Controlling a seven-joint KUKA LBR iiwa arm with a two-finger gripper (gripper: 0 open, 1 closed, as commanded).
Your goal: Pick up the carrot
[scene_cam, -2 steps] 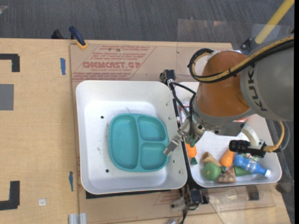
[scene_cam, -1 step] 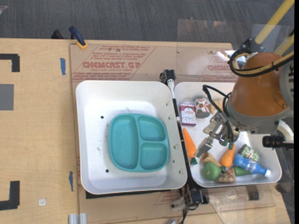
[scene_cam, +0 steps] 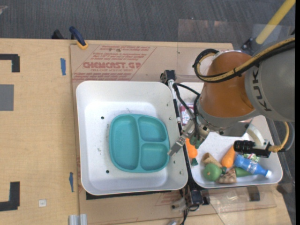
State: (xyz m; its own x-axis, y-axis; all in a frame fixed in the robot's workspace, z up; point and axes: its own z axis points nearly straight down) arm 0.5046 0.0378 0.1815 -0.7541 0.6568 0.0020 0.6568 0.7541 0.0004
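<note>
While the gripper (scene_cam: 183, 142) hangs over the rim between the two bins, its fingers (scene_cam: 176, 147) look spread and hold nothing I can see. A carrot (scene_cam: 191, 150) lies just beside them at the right bin's (scene_cam: 276, 170) left edge; another orange piece (scene_cam: 228, 157) sits further right. It is probably light, stiff and smooth, best pinched across its thicker middle.

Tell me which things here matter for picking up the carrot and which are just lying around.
For the job:
- small orange carrot in the right white bin
- gripper

Lying about:
- teal three-compartment plastic plate in the left white bin
- blue plastic bottle
- green round fruit
</note>
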